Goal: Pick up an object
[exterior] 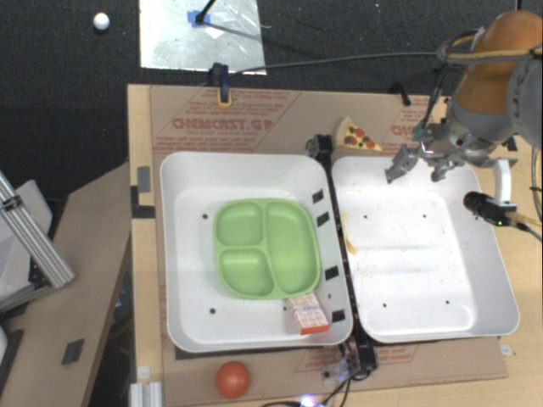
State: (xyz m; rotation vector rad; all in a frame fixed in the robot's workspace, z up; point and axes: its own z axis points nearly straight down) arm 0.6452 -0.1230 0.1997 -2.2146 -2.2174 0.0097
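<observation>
A green sectioned plate lies in the middle of the left bin. A small red and white box rests near that bin's front right corner. My gripper hangs over the far edge of the right bin, its two fingers spread apart with nothing between them. A pizza slice toy lies on the cardboard just behind the bins, left of the gripper.
A red-orange ball sits on the cardboard in front of the left bin. A shiny foil sheet and a small white ball lie far back on dark cloth. A metal rail stands at the left.
</observation>
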